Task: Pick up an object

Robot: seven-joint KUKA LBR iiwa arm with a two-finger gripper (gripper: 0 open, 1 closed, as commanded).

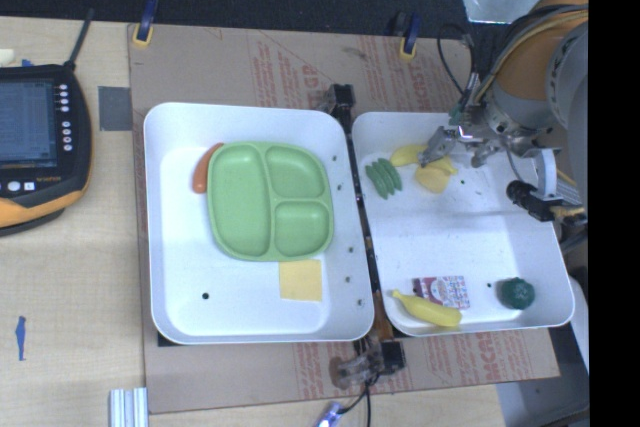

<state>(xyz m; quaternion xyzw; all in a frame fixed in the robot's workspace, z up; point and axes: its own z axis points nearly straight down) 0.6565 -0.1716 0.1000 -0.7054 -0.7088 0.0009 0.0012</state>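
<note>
Bins sit side by side on the bench, and the left bin [170,215] carries a green divided plate [270,200] near its middle, an orange piece [200,170] tucked under the plate's left rim and a yellow square [301,280] just below it toward the near edge. The right bin [500,245] holds the likelier targets — a green pod cluster [383,176] by its left wall, a banana [430,311] and a printed packet [442,289] at the near edge, a dark green ball [517,293] in the near right corner. The gripper [452,145] hangs low at the far edge, right over two yellow pieces [425,167] — probably the pick; whether its fingers are parted I cannot tell.
</note>
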